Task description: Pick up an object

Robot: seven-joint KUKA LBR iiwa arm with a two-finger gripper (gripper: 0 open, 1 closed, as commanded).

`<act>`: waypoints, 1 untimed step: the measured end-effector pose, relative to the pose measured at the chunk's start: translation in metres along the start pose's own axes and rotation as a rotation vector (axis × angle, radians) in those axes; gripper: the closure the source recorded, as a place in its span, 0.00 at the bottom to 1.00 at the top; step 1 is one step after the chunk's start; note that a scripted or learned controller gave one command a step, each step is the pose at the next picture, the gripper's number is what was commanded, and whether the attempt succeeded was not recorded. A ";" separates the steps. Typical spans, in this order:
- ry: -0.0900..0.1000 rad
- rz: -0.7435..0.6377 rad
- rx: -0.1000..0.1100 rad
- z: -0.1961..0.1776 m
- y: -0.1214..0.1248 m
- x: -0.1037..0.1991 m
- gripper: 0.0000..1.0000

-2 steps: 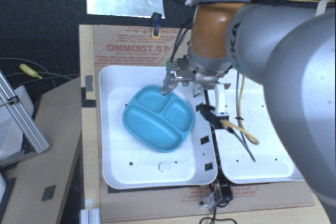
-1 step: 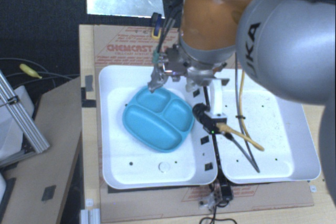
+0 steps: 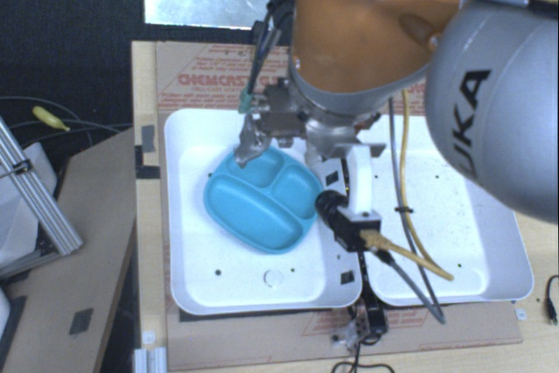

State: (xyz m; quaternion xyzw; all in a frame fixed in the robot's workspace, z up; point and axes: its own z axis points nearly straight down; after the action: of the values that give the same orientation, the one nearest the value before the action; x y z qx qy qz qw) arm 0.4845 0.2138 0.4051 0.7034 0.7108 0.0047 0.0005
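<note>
A: Camera view first: a blue divided plate (image 3: 262,203) is seen lying flat in the left bin (image 3: 196,275), a little toward that bin's centre and right side, with its three compartments facing up.

B: And the gripper (image 3: 248,146)?

A: It is placed at the plate's twelve o'clock edge, with the fingertips down at or just over the rim. Whether the rim is pinched cannot be told; the fingers are seen as one dark cluster, so their spread cannot be judged either.

B: Which step is judged to be in hand?

A: The approach or the closing on the rim, it would seem. The plate is not seen lifted; it appears to rest fully on the bin floor.

B: What is called for next?

A: A firm closure on the thin raised rim, then a straight lift. A shallow plate held by one edge is likely to tilt or slip, so a slow rise is advised.

B: Further out?

A: The right bin (image 3: 472,275) lies at the plate's three o'clock, crossed by a yellow cable (image 3: 406,223). Cardboard (image 3: 201,74) is laid under both bins.
</note>
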 end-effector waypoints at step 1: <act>0.000 0.011 -0.013 -0.137 0.103 -0.006 0.00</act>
State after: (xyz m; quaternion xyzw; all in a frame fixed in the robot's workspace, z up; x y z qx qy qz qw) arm 0.5862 0.2078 0.5432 0.7073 0.7068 0.0093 0.0053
